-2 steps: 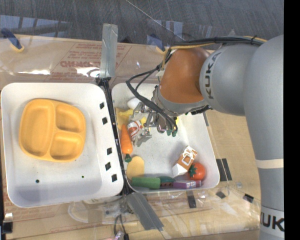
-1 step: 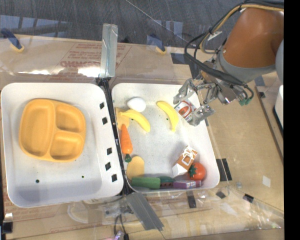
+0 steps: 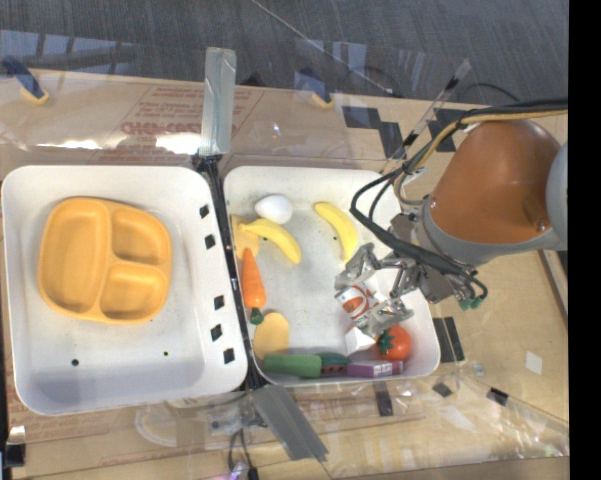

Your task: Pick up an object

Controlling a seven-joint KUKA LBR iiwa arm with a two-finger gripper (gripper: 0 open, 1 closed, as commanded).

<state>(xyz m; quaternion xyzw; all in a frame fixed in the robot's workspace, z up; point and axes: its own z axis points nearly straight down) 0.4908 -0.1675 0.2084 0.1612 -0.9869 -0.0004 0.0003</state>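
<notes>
Reaching in from the right, the grey arm with its orange band (image 3: 500, 183) hangs over the right bin (image 3: 310, 183), and its gripper (image 3: 372, 293) is low among the toys at the bin's near right side. Whether the jaws are wide or closed on anything I cannot tell; metal parts and cables crowd that spot. Just beneath the gripper lies a small white and red object (image 3: 353, 303), and a tomato (image 3: 395, 343) sits beside it toward the near corner. Along the near wall lie a green cucumber (image 3: 292, 365) and a purple piece (image 3: 370, 369). Further back are two bananas (image 3: 272, 236) (image 3: 338, 226), a white egg (image 3: 273, 208), a carrot (image 3: 252, 280) and a yellow piece (image 3: 271, 334). An orange divided plate (image 3: 104, 259) rests in the left bin (image 3: 40, 388).
</notes>
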